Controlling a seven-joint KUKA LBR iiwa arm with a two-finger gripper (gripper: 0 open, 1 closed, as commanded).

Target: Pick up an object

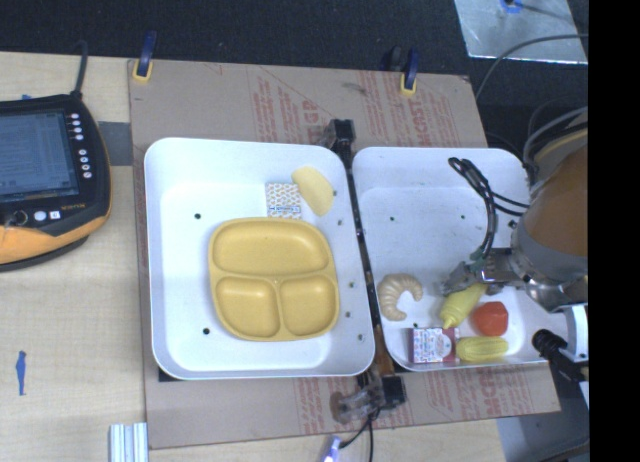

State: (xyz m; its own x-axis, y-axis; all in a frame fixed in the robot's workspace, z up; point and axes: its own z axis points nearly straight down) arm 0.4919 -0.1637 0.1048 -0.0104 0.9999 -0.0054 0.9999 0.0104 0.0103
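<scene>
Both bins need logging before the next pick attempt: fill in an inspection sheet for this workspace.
Surface: cardboard-covered bench bearing left bin and right bin.
Job's things: left bin: yellow divided tray, packet, pale yellow piece. Right bin: croissant, mustard bottle, tomato, yellow item, small box.
Clutter: nothing seen.
Grippers: gripper over the mustard bottle.
Cables: black cable across right bin.
Surroundings: teach pendant left.

In the right bin you have a pale croissant curled near the left wall, a yellow squeeze bottle lying tilted just beside a red tomato-like piece, and a small pink-printed packet touching a yellow corn-like piece along the front edge. In the left bin, a yellow three-compartment plate lies flat at the middle, with a printed packet and a pale yellow wedge toward the back right corner.
</scene>
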